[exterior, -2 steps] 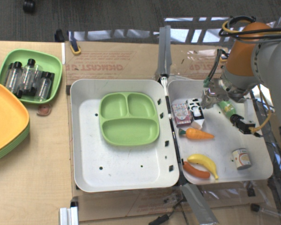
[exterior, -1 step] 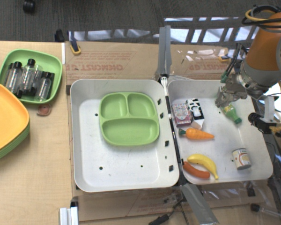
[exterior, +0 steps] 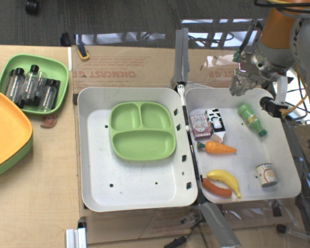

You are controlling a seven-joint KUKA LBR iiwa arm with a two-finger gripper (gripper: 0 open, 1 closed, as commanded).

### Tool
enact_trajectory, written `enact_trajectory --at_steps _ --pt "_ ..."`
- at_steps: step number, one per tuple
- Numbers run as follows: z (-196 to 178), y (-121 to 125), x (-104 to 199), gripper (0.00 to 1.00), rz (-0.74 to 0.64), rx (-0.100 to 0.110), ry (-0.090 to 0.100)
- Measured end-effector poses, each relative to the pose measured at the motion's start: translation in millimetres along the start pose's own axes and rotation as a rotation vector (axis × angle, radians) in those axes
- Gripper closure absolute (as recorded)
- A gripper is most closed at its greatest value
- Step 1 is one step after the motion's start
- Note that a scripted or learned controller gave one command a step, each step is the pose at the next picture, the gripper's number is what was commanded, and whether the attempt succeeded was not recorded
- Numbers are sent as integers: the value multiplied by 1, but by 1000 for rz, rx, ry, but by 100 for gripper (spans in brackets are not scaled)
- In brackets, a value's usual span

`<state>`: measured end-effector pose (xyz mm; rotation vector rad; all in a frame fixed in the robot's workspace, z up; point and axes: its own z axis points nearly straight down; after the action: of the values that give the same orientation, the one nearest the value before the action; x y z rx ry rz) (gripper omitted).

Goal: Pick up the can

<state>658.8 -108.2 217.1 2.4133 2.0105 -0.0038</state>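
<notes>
One small can (exterior: 267, 174) lies in the right-hand bin (exterior: 285, 138), near that bin's front right corner and close beside its right wall. It looks tipped, resting on its side or at a lean, with a pale end turned up toward the camera and an orange-and-white label around the body (the print is too small to read). Nothing touches it; the banana (exterior: 225, 181) and the reddish sausage-shaped toy (exterior: 216, 188) lie apart to its left, the carrot (exterior: 219, 148) farther up, and the green bottle (exterior: 251, 119) sits well above it near the back.

I judge the can to be stiff and hard-walled, so it should bear a firm squeeze without denting much. Its smooth, curved side is likely slippery, and lying as it does it may roll. Weight is hard to call; it may be a light toy. The best hold is probably across the middle of the body, fingers on opposite curved sides, set square so it cannot squirt out toward the wall.

The hand (exterior: 241, 84) hangs at the back rim of the right bin, well apart from the can and carrying nothing that I can see between its fingers. Its fingers point down and blur together against the bin edge, so I cannot tell whether they are spread or closed.
</notes>
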Motion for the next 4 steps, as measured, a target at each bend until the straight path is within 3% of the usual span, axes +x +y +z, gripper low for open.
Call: enact_trajectory --at_steps 1,2,3,4 --pt "120 -41 -35 100 -81 2 1" --pt "0 -23 9 100 -17 1 0" --pt "100 -91 -9 100 -74 -16 0" --pt "-40 -89 5 100 -60 0 0"
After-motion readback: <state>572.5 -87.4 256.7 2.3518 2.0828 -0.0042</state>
